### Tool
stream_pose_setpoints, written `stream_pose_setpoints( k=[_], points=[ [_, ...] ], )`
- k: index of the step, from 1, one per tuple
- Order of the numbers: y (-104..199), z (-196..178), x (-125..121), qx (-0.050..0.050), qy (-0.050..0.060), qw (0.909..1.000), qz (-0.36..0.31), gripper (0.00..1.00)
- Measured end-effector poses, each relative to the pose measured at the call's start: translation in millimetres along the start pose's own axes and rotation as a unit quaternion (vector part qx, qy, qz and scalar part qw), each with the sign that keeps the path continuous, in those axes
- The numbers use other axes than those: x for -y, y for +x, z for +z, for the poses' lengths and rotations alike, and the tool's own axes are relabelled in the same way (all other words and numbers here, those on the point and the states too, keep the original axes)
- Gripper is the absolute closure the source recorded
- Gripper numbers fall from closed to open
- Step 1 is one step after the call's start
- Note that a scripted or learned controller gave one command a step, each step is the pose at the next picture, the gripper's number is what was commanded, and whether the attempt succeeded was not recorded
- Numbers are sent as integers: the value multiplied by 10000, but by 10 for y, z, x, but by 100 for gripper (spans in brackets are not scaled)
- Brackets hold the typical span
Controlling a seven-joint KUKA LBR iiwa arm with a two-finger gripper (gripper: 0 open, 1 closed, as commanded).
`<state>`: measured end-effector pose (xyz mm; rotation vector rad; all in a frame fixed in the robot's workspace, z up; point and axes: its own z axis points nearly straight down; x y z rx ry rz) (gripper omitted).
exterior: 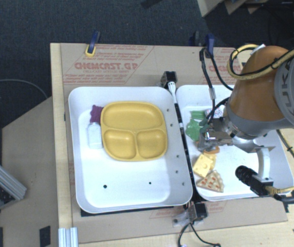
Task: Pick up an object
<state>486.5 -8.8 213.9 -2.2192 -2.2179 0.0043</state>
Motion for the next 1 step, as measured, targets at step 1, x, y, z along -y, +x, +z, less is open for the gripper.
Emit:
stream_pose_setpoints(
  k=[1],
  points=[
    [-66, -17, 35, -1, -6, 10000, 1, 100]
  ],
)
